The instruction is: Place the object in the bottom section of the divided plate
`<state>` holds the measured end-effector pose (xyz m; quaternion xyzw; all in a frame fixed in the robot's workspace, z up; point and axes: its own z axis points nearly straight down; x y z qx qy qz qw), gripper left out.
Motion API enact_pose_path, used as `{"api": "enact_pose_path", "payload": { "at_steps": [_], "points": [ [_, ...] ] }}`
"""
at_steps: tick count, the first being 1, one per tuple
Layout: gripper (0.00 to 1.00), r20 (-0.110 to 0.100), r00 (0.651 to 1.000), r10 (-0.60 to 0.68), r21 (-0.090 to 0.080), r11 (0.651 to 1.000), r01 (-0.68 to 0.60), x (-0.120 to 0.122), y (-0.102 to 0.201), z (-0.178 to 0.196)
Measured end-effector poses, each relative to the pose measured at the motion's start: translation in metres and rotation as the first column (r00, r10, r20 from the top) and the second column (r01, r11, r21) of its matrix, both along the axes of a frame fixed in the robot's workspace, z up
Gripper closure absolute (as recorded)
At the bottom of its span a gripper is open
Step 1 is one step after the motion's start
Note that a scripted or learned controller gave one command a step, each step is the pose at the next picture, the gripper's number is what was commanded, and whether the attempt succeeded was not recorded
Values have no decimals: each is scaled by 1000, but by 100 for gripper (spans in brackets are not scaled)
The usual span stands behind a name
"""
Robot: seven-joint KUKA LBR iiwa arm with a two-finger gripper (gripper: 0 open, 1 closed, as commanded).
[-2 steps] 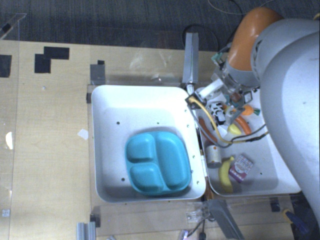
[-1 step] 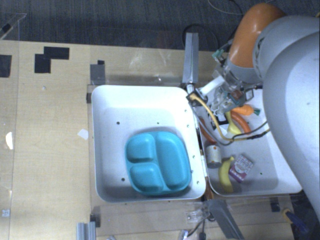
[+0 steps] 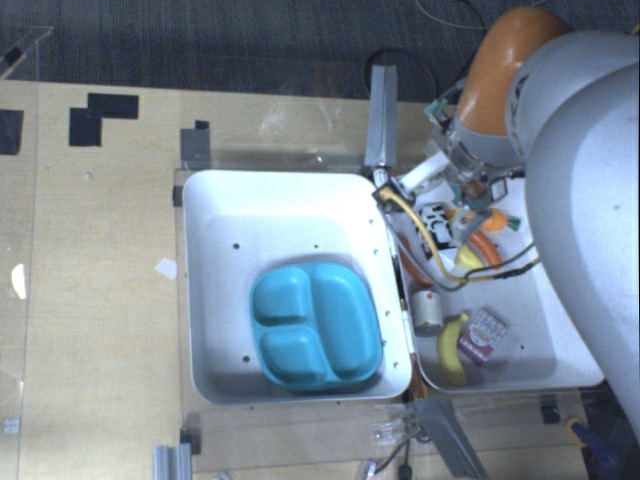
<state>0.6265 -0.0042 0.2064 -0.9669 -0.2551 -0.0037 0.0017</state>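
Nearest us, the banana (image 3: 452,346) lies in the right bin (image 3: 545,368), long axis running toward the gripper (image 3: 462,213) farther back. We judge the divided plate (image 3: 316,324) lies leftward. We cannot tell the jaws' state.

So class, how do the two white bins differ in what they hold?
The left bin holds one thing, a blue divided plate; the right bin holds several small things, among them a banana and a carrot. The arm reaches over the right bin, not the left bin. Both are shallow and white.
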Motion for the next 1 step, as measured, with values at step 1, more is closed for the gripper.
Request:
{"api": "enact_pose_path", "payload": {
  "at_steps": [1],
  "points": [
    [100,3,1000,5,2,1000,-5,1,1,11]
  ]
}}
